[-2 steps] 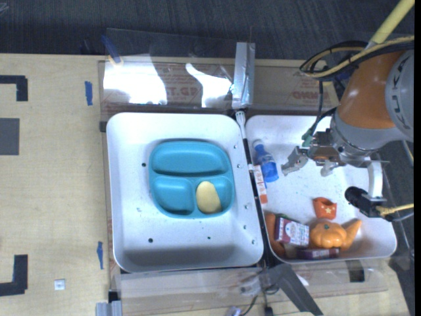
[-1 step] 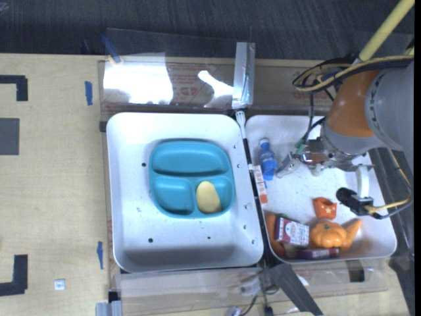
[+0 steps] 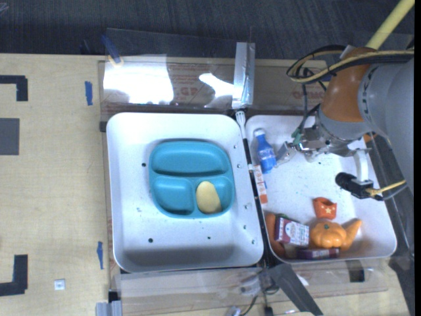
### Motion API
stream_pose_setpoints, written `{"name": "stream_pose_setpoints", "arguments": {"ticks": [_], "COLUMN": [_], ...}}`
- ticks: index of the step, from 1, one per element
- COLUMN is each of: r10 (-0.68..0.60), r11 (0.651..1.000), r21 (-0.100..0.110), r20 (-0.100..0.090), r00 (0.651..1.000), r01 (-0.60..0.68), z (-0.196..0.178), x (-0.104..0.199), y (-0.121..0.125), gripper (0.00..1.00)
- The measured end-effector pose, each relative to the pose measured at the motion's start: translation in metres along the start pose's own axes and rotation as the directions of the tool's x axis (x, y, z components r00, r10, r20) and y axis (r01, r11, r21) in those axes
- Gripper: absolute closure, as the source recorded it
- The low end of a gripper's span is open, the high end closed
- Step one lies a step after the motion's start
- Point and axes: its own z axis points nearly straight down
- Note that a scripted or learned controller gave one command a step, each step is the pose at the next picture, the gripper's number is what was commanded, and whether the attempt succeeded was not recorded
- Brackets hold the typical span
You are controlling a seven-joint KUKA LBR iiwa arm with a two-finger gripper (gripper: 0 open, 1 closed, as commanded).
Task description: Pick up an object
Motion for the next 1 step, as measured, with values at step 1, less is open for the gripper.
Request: {"name": "stream_pose_setpoints", "arguments": {"ticks": [1], "r10": [-0.083], "r11": [0.997], "r21": [0.001], "r20": [-0.001], "r00": [0.997], "r01": [0.083], "z": [0.0010], "x": [0.0039], "y": [0.0391], "gripper": [0.00]}}
